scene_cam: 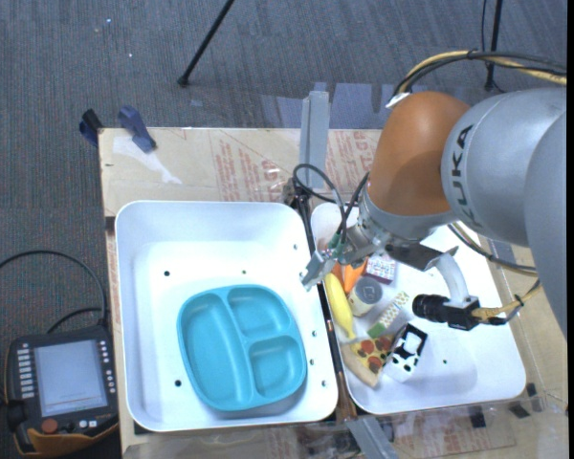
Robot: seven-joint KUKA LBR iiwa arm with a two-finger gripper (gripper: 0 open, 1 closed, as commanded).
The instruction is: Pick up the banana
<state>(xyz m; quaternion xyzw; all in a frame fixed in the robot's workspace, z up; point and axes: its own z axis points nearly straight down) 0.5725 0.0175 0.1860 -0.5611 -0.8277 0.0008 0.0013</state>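
You could read one word for certain: "KUKA", in dark capitals running up the grey arm (pixel 502 165) on the right, just right of its orange band (pixel 411 151). The far part of the bench top (pixel 220 161), beyond the bins, carried red printed lines and lettering, but it was too faint and small for you to make out. A small box (pixel 381 270) in the right bin (pixel 478 376) showed a printed label, also too small to read. The handheld screen unit (pixel 65 382) on the floor at the near left showed a pale display with nothing legible.
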